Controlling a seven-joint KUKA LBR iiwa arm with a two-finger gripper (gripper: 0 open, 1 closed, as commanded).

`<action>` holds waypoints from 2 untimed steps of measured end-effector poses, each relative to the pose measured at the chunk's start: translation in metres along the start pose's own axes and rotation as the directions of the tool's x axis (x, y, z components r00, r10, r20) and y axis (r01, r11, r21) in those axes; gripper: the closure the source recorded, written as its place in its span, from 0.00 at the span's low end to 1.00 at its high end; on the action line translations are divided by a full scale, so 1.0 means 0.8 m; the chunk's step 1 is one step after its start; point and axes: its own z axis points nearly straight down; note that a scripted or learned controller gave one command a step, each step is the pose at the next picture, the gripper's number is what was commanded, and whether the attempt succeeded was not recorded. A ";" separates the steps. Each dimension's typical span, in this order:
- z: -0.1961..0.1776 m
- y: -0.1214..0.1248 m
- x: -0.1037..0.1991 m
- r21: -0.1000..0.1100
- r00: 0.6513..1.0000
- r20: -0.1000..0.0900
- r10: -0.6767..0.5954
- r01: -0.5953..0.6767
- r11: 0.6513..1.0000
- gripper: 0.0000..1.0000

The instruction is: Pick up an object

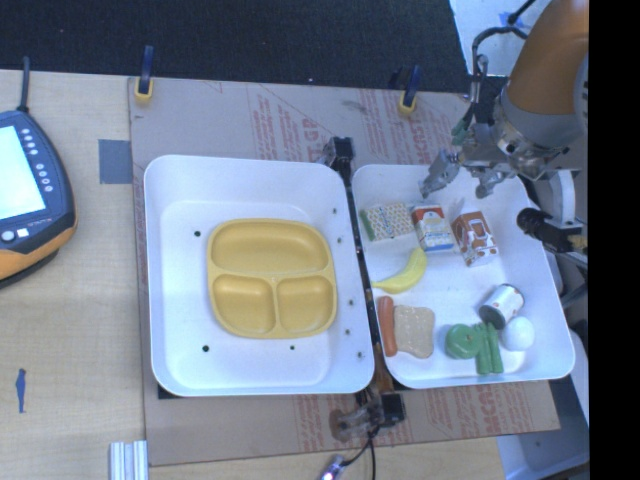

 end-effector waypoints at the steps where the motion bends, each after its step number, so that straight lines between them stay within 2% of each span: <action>1: 0.162 -0.029 -0.008 -0.004 1.000 0.001 -0.002 0.002 1.000 0.00; 2: 0.164 -0.066 0.007 -0.002 1.000 0.002 0.000 0.000 1.000 0.00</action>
